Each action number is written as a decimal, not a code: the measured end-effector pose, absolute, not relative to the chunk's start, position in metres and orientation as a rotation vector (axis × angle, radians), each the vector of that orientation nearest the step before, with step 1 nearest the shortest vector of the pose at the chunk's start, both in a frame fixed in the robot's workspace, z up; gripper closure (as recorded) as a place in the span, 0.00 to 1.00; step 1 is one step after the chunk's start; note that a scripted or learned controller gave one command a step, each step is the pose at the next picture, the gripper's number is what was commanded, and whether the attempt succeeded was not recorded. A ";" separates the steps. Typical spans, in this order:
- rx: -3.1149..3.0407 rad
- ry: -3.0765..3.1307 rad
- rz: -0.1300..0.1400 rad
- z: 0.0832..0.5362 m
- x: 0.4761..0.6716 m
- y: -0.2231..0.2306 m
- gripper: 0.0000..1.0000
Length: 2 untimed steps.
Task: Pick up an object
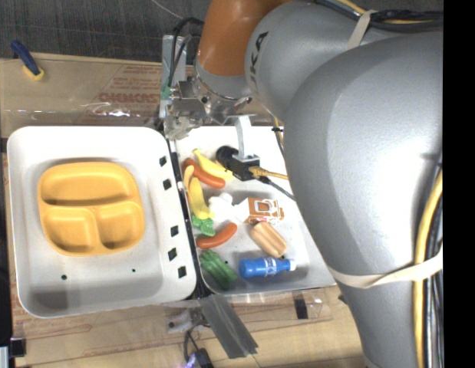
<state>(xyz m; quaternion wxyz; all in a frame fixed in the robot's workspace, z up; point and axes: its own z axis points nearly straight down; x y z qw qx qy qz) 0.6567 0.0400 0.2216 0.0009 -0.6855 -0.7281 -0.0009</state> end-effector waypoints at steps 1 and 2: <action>-2.285 -2.147 0.011 0.190 0.538 0.004 0.00; -2.419 -2.003 0.008 0.181 0.532 -0.107 0.00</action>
